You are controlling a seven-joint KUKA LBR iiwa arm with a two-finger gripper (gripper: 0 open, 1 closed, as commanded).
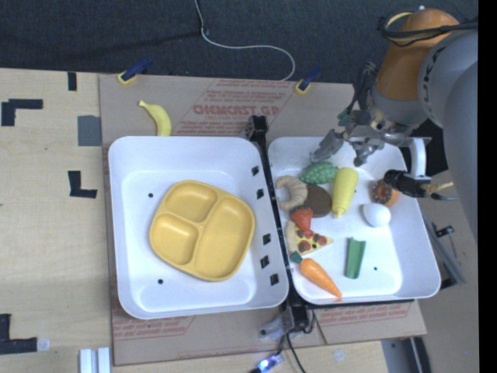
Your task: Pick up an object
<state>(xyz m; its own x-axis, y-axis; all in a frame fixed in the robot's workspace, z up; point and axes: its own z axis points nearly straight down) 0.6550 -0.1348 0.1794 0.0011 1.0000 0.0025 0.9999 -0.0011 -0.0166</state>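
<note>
Hovering over right bin (pixel 404 274) far edge, claw (pixel 345 148) spread open, empty. Nearest target: corn cob (pixel 344 192), just below claw, beside green leafy toy (pixel 319 172). Likely light, hard, slick plastic; grip across narrow middle.

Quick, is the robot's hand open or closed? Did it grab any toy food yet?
Hand: open, holding nothing, hovering over the far end of the right bin just above the green leafy toy.

Glossy plastic yellow tray (pixel 202 229), smooth white bins (pixel 132 208)
</note>
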